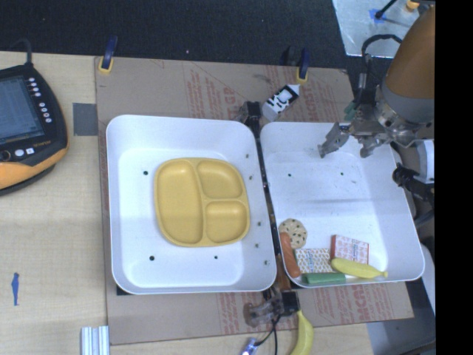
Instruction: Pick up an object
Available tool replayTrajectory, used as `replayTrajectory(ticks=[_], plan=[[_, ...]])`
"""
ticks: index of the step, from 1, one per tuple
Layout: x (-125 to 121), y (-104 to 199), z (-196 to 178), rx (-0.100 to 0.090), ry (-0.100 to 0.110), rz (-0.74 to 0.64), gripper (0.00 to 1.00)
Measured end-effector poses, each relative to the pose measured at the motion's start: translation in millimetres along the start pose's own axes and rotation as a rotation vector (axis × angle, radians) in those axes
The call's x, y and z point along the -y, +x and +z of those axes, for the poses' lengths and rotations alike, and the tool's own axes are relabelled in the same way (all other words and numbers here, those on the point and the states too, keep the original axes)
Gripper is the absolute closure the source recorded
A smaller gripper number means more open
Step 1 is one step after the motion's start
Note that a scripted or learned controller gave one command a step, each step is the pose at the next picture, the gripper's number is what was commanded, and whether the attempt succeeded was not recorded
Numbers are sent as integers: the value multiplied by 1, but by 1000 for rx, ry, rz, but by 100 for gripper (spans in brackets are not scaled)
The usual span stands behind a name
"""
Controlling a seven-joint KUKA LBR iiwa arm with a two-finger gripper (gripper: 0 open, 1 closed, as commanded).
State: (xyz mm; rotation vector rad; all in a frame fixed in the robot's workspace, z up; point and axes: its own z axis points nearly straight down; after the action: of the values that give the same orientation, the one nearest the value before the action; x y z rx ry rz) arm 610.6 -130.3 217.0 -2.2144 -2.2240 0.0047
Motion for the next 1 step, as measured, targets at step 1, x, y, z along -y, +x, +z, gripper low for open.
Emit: replayTrajectory(ticks=[1], plan=[[-17,66,25,1,3,-3,0]])
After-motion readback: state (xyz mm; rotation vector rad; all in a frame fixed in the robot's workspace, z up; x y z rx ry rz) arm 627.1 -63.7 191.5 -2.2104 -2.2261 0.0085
